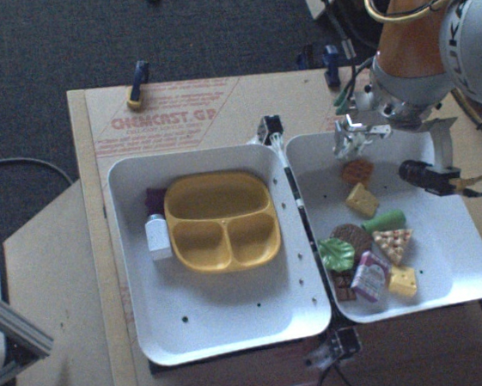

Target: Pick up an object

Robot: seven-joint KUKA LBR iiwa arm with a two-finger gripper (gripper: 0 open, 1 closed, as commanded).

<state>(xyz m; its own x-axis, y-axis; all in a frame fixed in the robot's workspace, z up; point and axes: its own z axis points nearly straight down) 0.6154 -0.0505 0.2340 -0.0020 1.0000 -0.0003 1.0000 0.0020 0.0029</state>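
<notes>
My gripper (352, 143) hangs over the back of the right bin (457, 271), open, with nothing between its fingers. Just below it in the view lies a round brown waffle (357, 170). Nearer the front are a yellow cheese block (363, 201), a green piece (384, 221), a pizza slice (393, 242), a dark cookie (350, 236), a green lettuce leaf (337, 255), a pink-and-white packet (369, 275) and a yellow cheese wedge (403, 283).
The left bin (229, 319) holds a yellow divided plate (222, 220), a small white bottle (158, 237) and a dark purple item (156, 197) by its left wall. A black cable part (425, 177) hangs off the arm over the right bin's right side.
</notes>
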